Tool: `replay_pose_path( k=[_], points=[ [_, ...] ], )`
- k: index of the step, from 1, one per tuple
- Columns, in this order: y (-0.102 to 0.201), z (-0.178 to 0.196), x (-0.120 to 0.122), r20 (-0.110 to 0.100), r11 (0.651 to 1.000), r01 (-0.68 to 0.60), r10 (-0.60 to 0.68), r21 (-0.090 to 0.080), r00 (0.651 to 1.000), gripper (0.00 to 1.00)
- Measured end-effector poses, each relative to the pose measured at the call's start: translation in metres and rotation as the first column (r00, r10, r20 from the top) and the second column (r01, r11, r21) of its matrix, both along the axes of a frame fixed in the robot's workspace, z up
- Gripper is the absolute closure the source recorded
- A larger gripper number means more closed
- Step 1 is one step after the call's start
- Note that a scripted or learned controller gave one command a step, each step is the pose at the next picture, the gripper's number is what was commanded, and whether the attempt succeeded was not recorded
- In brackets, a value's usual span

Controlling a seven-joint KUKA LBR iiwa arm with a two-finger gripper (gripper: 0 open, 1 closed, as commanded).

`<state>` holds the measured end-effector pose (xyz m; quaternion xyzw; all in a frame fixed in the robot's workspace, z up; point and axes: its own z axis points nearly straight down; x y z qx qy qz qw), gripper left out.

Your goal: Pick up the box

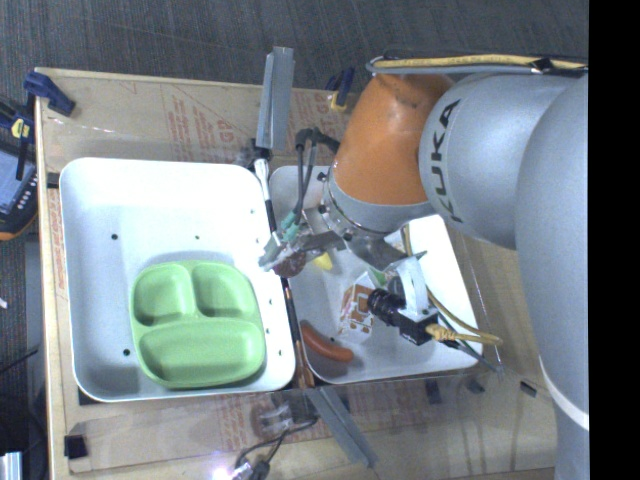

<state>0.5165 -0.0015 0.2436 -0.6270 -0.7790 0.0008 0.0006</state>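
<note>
While my grey-and-orange arm (400, 158) crowds the right white bin (455, 268), hiding the fingers' state, the small printed brown-and-white box (357, 308) lies flat below, ungrasped.

Single grey arm (520, 188) enters from the right side of the view, its large links occupying the upper right. The orange band (385, 138) sits above the wrist, which is angled downward and leftward. The pincer (292, 253) points down at the arm's low left end. Cabling runs along the wrist, with a black fitting (400, 313) mounted on the lower side.
</note>
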Motion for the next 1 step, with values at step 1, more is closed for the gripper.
replay_pose_path(
  k=[1],
  points=[
    [0.0705, 0.0071, -0.0252, -0.002, 0.992, -0.126, 0.126, 0.001, 0.992, 1.00]
  ],
)
